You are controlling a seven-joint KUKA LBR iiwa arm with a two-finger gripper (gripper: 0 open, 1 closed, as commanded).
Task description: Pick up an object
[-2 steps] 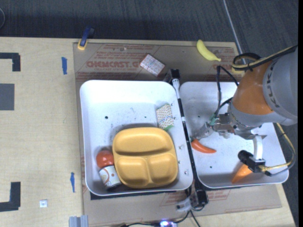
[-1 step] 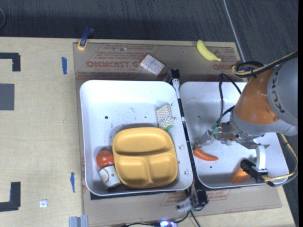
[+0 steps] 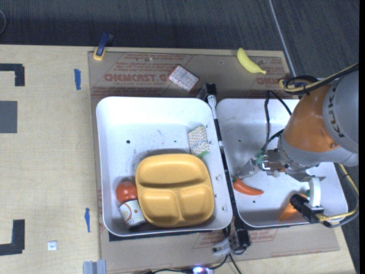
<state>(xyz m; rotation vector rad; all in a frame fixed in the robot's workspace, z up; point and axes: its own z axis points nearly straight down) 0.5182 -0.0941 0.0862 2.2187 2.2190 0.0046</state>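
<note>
Bins sit side by side on the bench, two of them, both white and shallow. A big yellow tray [image 3: 174, 187] with three dips in it lies in the left bin [image 3: 102, 153] and covers most of its floor. Touching the tray's left edge is a round red thing [image 3: 125, 191], maybe a toy tomato. Just below that, also at the tray's left side, is a little can [image 3: 131, 212] with orange and white marks. By the tray's top right corner sits a small patterned packet [image 3: 198, 140].

Right of the tray, past the wall between the bins, is the right bin [image 3: 245, 124]. A red-orange pepper [image 3: 248, 188] lies flat on its floor, level with the tray's middle and near that wall. The gripper [image 3: 258, 165] hangs to the right of the tray too, just above the pepper in the view and close to it. It looks too small and dark to tell if it is spread apart or pressed together. The grey arm [image 3: 311, 130] with its orange band is further right. Far to the tray's right, a bit of another orange thing [image 3: 287, 212] peeks out.

Up past the tray, outside the bins, a small box [image 3: 182, 77] lies on the brown board, and a yellow banana [image 3: 250, 61] lies up and to the right.
</note>
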